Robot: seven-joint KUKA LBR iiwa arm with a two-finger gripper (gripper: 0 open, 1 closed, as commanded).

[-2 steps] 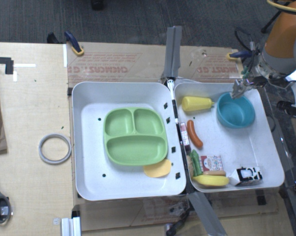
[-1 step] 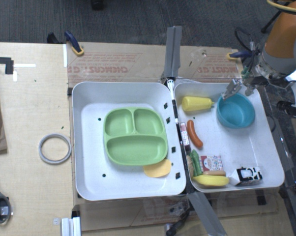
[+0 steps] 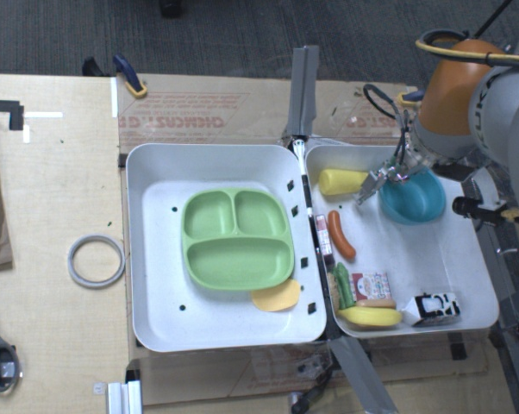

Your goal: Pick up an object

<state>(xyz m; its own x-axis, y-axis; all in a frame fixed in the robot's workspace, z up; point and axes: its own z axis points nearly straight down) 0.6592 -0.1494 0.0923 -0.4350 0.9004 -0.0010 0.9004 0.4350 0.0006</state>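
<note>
Left bin [image 3: 147, 257] is mostly taken up by green divided plate [image 3: 237, 238], with yellow disc [image 3: 277, 297] at its lower edge; narrow bare margins are left around. Right bin [image 3: 479, 266] centre is left open; hot dog [image 3: 341, 235], banana [image 3: 371, 316], teal bowl [image 3: 415, 198] are crowded along edges.

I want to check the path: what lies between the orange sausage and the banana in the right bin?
In the camera view, a small red-and-white packet lies between the sausage and the banana.

Arm [image 3: 492, 102]: grey casing, orange band above the wrist, black cables looped beside the band; small metallic gripper [image 3: 377, 182].
</note>
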